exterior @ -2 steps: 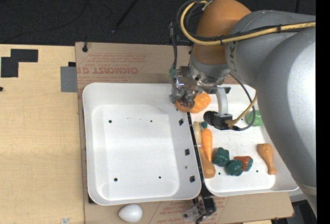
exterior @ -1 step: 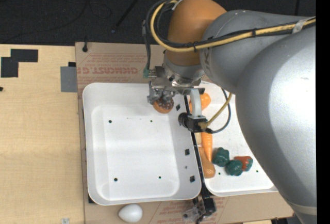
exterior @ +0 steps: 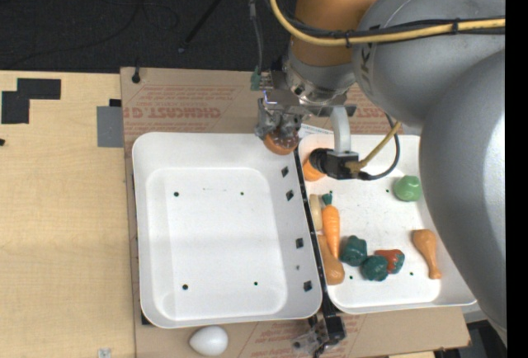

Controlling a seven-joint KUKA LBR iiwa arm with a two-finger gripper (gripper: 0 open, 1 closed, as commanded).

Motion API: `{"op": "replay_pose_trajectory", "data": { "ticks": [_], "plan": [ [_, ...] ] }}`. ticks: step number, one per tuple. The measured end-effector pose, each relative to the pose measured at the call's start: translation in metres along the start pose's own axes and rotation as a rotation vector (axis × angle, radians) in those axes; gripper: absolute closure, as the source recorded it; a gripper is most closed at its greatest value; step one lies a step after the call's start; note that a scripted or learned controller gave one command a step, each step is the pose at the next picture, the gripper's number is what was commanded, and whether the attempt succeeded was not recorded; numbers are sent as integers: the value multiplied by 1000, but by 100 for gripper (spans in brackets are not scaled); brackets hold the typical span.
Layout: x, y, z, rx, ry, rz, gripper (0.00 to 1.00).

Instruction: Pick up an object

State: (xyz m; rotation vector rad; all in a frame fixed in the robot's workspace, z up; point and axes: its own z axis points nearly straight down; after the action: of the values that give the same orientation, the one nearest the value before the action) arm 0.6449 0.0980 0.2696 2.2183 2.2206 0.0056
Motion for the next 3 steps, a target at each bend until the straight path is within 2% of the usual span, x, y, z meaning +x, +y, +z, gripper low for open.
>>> {"op": "replay_pose_trajectory", "data": {
  "ticks": [1,2,3],
  "plan": [
    [-3,-31,-28,7,0,2,100],
    [-58,-83,-19,12,-2,6,100],
    [-46,-106,26,15,-1,3,100]
  ]
}}
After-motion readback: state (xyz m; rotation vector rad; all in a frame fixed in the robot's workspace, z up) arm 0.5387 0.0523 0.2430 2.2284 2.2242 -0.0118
